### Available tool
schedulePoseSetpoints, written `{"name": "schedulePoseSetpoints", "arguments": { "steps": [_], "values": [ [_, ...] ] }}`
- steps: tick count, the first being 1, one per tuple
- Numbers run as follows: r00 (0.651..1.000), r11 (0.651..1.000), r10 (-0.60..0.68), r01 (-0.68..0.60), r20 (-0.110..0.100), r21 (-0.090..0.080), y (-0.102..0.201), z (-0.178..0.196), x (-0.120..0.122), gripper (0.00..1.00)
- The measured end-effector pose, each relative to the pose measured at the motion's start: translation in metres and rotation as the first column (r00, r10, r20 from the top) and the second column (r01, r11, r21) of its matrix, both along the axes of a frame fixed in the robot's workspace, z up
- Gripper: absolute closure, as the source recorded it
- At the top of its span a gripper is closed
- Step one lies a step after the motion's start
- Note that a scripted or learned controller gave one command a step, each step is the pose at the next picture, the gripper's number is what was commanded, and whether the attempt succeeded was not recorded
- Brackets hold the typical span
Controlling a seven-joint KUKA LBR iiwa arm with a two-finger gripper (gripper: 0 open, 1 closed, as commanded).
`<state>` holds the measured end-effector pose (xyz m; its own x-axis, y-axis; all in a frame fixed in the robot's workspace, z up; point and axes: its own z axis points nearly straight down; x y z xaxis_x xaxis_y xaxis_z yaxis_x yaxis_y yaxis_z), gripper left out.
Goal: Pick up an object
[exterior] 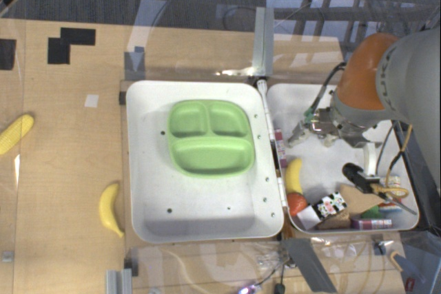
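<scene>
Nearest the camera, along the front of the right white bin [411, 220], lie a red round piece [296, 202], a black-and-white patterned small box [331, 204], a brown cardboard scrap [358, 199] and a yellow banana [294, 175]. Farther back the grey arm's gripper [311, 127] hangs over that bin; its state cannot be told. The left white bin [145, 148] holds a green three-compartment plate [209, 136]
</scene>
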<state>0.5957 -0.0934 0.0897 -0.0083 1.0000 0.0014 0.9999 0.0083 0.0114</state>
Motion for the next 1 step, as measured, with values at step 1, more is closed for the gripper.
{"name": "schedulePoseSetpoints", "arguments": {
  "steps": [1],
  "values": [
    [0.996, 0.996, 0.086, -0.086, -0.004, -0.001, 0.0288, 0.0964, -0.0348, 0.0]
  ]
}}
